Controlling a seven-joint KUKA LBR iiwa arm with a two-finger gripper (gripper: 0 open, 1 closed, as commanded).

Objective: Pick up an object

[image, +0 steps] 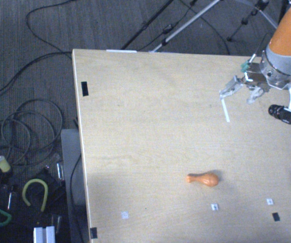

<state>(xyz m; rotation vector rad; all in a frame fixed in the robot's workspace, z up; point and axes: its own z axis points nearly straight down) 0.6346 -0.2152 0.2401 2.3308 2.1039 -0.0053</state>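
Hovering at the upper right of the bench, well apart from anything to grasp. Gripper standing spread, fingers splayed and clasping nothing. Lying just below the fingertips, a thin white stick, slanted on the surface; whether touching a finger, impossible to say.

Judging the step: searching or approaching, with no grasp begun. Sitting far down and to the left of the gripper, near the lower middle of the bench, the likeliest target: an orange gourd. Looking small and pear-like, with a rounded bulb at the right end and a thin neck pointing left, lying on its side, smooth and slightly glossy.

Calling next for travelling down-left over the gourd, turning the wrist so the fingers are straddling the bulb across its short width, then descending and closing. Probably prone to rolling if nudged off-centre.
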